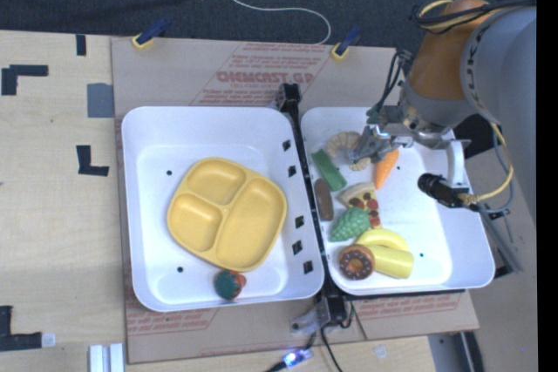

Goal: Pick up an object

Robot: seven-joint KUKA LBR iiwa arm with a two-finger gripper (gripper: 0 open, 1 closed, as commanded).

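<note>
Camera view, looking down at a slant on both bins, read from the near edge to the far one.

Near edge, left bin (139,135): a small green and red ball (230,284) lies just off the front corner of a yellow divided plate (228,213); the two look to be touching. The plate sits tilted, about mid-bin.

Near edge, right bin (453,270): a chocolate doughnut (356,261) lies against a yellow banana (385,250). Just behind them is a bunch of green grapes (348,224), then a pizza slice (363,198). A brown stick-shaped piece (323,199) lies along the bin's left wall, with a green strip (329,169) just beyond it.

Further back, an orange carrot (384,168) lies tilted, its upper end right at the gripper (370,145). A pale shell-like item (343,141) sits just left of the gripper. The gripper is low over the far part of the right bin; whether it is open or closed cannot be told, and no item is visibly held.

Far side: the grey arm (488,65) with its orange band (440,57) enters from the right. Both bins rest on a cardboard sheet (253,74) fixed by two clips (150,33). A white cable (261,9) runs over the dark floor beyond.
</note>
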